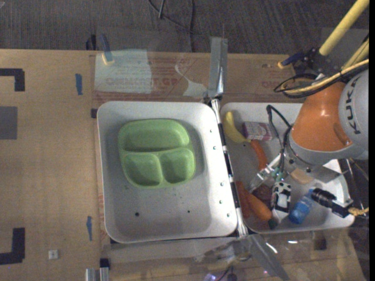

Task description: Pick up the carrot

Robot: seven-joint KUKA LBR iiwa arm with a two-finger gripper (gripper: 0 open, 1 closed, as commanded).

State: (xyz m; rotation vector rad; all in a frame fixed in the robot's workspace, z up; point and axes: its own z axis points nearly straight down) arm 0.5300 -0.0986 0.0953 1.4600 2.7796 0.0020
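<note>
Carrot (253, 204) lying at near left corner of right bin (345, 183), along left wall, tip pointing toward near edge. Blue item (300, 211) near front edge, further right. Gripper (280, 193) low over bin middle, just right of carrot, black-and-white fingers (282, 195) close together; open or closed, cannot tell. Red sausage-like piece (258, 153), then banana (233, 129) at far left corner. Green sectioned plate (156, 151) across in left bin (111, 174).

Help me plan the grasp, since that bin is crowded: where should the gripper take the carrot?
Grip the carrot mid-body, coming from above, fingers closing across its width. It lies flat and slanted near the right bin's left wall, thick end toward the wall, so the wall blocks a side approach. The gripper sits just beside it.
</note>
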